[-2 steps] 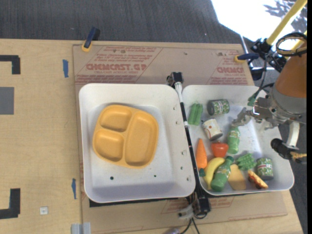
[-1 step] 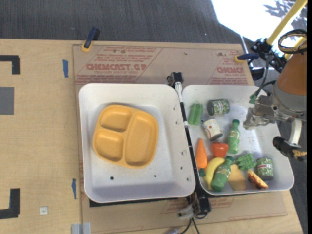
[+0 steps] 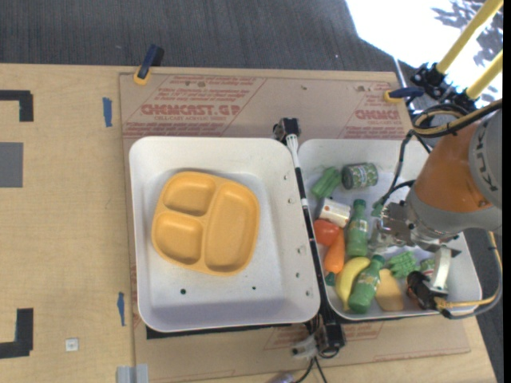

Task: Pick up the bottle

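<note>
While "CHEMCAST GP" is being shown on the brown sheet [image 3: 192,108] under both bins, the tool [image 3: 391,223] is being held beside the green bottle [image 3: 358,228] in the right bin [image 3: 467,274]; its opening cannot be told.

Two white bins [image 3: 144,214], one yellow tray [image 3: 206,220], two green bottles [image 3: 358,230].

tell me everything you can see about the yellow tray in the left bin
The yellow tray looks like smooth moulded plastic with rounded corners. It has three compartments: two small ones on the left, one long one on the right. It lies flat, turned slightly askew, on the floor of the left bin, near its middle, touching nothing else.
</note>
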Robot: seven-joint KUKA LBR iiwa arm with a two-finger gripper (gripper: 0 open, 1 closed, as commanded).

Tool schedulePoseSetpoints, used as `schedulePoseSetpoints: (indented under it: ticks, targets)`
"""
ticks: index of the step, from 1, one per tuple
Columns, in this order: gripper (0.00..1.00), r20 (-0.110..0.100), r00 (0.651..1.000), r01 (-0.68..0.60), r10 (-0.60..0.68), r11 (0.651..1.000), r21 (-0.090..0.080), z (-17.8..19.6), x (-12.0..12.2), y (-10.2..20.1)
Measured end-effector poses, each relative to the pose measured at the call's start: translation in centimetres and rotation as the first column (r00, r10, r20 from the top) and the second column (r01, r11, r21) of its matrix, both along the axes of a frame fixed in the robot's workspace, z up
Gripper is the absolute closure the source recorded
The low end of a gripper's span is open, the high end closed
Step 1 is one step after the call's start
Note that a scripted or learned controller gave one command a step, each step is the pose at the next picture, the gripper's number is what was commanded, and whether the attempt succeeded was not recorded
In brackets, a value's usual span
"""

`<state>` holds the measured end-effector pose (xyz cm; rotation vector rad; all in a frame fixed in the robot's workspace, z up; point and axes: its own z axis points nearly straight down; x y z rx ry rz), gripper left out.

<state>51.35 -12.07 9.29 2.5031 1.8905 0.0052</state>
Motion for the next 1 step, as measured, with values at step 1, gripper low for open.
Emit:
schedulePoseSetpoints:
  ticks: [1]
  targets:
    - [1.0,-0.005,0.958,0.286,-0.286,0.958,0.002,13.18,1.26,3.41]
